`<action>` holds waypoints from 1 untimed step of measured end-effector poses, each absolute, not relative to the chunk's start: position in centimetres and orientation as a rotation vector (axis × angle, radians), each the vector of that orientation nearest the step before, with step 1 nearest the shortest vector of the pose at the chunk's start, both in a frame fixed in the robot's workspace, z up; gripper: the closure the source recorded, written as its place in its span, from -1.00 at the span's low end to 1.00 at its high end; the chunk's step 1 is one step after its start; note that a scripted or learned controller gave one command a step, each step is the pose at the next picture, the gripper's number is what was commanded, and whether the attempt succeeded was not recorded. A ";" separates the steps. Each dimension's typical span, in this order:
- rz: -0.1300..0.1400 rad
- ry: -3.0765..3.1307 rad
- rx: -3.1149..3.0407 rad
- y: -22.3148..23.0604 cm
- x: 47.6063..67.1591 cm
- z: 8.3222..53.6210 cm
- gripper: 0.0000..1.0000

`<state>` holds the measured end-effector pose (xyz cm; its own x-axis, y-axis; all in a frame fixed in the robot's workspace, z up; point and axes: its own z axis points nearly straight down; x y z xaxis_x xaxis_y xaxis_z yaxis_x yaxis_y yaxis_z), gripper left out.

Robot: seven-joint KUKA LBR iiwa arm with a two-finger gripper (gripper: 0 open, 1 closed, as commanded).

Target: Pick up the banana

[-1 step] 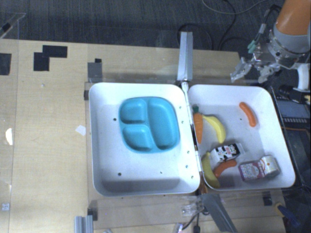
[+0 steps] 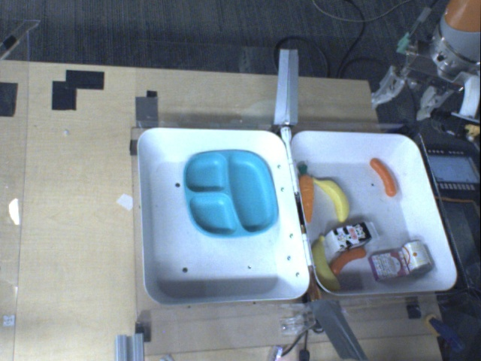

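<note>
Pouch (image 2: 400,261): purple-and-silver, at the right bin's near edge, the item closest to the camera; far from the gripper, almost straight toward the camera from it.
Right bin (image 2: 440,224): white, shallow; its far corner lies just below the gripper.
Gripper (image 2: 413,89): hangs beyond that far corner, outside the bin, above the bench edge. Fingers (image 2: 385,87) look spread apart, nothing between them.
Banana (image 2: 334,195): yellow, curved, in the bin's left half. From the gripper it lies well apart, toward the camera and to the view's left. Long axis runs diagonally, far-left to near-right.
Second banana (image 2: 322,263): yellow, near the bin's near-left corner, farther from the gripper, partly under a sausage (image 2: 347,259).
Carrot (image 2: 306,196): orange, just beside the first banana on the side away from the gripper.
Carton (image 2: 351,235): black-and-white, between the two bananas.
Far sausage (image 2: 384,176): nearest item to the gripper.
Left bin (image 2: 161,224): holds a blue tray (image 2: 229,192); well beyond the banana.
Judgement: reach not yet begun; travel runs inward and down.
</note>
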<state>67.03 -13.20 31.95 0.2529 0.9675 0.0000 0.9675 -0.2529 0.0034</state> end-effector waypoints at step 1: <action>0.002 1.716 2.630 -11.1 66.4 32.8 -1.00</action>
